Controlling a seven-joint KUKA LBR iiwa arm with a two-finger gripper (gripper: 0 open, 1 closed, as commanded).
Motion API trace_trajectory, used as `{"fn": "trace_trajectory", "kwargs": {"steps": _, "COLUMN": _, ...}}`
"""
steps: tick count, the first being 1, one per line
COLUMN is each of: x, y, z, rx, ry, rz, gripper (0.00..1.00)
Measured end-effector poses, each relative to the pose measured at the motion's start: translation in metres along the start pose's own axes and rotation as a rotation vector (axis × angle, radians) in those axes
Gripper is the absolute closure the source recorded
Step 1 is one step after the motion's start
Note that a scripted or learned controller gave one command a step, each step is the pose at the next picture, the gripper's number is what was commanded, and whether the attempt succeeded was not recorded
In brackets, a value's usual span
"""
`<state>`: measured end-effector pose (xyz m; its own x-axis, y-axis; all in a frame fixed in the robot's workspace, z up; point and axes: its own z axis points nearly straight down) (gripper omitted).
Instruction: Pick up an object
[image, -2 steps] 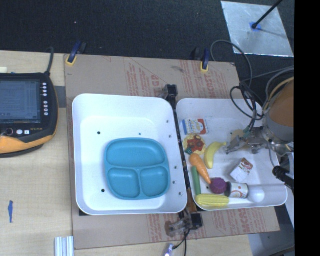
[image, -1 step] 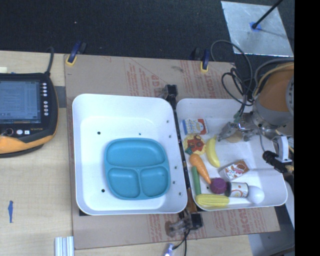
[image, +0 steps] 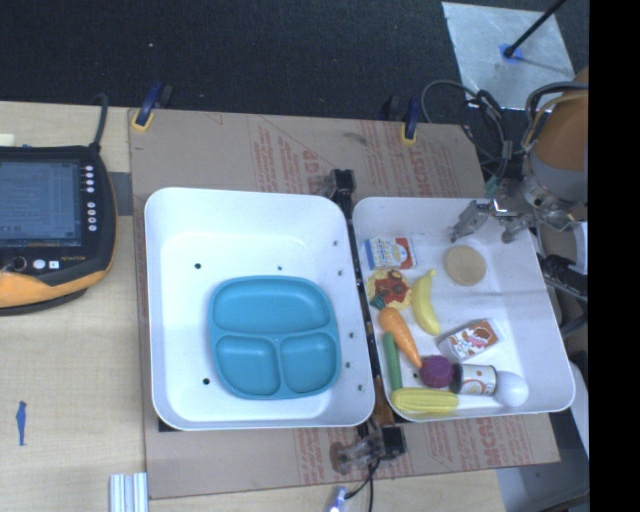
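**End effector above the right bin**

The end effector (image: 487, 222), fingers spread and holding nothing, hangs over the far edge of the right bin (image: 545, 300), just beside a tan disc (image: 465, 266). A banana (image: 426, 302) and carrot (image: 400, 336) lie nearer. The left bin (image: 180, 300) holds a blue tray (image: 272, 336).
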<state>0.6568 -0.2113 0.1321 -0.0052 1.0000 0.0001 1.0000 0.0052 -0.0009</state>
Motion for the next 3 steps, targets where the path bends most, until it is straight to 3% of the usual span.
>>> {"fn": "trace_trajectory", "kwargs": {"steps": 1, "x": 0.005, "y": -0.032, "z": 0.04, "rx": 0.002, "ry": -0.001, "rz": 0.0, "gripper": 0.0}}
{"fn": "trace_trajectory", "kwargs": {"steps": 2, "x": 0.0, "y": 0.0, "z": 0.04, "rx": 0.001, "ry": 0.0, "rz": 0.0, "gripper": 0.0}}
{"fn": "trace_trajectory", "kwargs": {"steps": 3, "x": 0.009, "y": -0.034, "z": 0.04, "rx": 0.002, "ry": -0.001, "rz": 0.002, "gripper": 0.0}}
